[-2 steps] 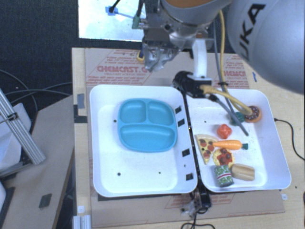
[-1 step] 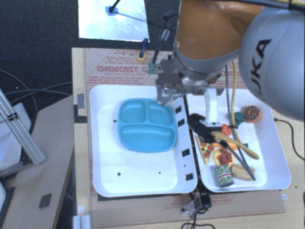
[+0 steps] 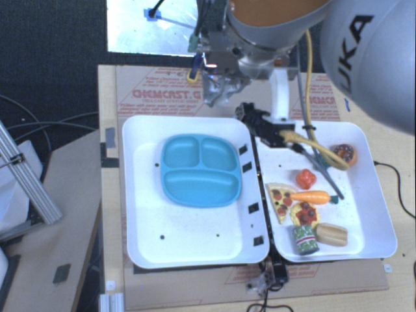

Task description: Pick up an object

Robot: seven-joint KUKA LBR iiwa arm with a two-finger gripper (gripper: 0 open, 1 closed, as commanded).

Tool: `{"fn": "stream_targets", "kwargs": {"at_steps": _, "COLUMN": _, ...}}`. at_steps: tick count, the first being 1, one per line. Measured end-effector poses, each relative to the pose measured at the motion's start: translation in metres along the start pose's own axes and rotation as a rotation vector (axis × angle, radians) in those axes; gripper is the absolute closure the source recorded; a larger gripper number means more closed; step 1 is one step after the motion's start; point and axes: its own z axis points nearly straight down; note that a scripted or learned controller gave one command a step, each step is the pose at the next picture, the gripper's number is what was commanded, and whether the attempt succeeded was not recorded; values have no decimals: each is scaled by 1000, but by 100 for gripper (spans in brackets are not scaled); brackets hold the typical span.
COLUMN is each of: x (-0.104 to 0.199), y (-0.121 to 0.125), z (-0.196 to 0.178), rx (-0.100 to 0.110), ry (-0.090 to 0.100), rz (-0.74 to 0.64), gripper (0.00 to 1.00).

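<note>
My gripper (image 3: 220, 93) hangs over the back rim of the left bin (image 3: 146, 239), above the cardboard and behind the blue divided plate (image 3: 200, 171). I see nothing in it. The right bin (image 3: 377, 233) holds toy food: a chocolate donut (image 3: 342, 153), a red tomato (image 3: 306, 178), an orange carrot (image 3: 312, 197), two pizza slices (image 3: 281, 199), a green can (image 3: 305, 239) and a bread roll (image 3: 331, 234). All of these lie well to the right of and nearer than the gripper.
A yellow banana-like piece (image 3: 311, 145) and grey tongs (image 3: 328, 177) lie across the back of the right bin. The divider wall (image 3: 260, 194) runs between the bins. A bright panel (image 3: 153, 15) sits behind the bench.
</note>
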Motion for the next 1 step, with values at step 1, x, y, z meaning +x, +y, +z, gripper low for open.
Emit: {"fn": "stream_targets", "kwargs": {"at_steps": 1, "x": 33, "y": -4, "z": 120, "rx": 18, "ry": -6, "rz": -1, "gripper": 100}}
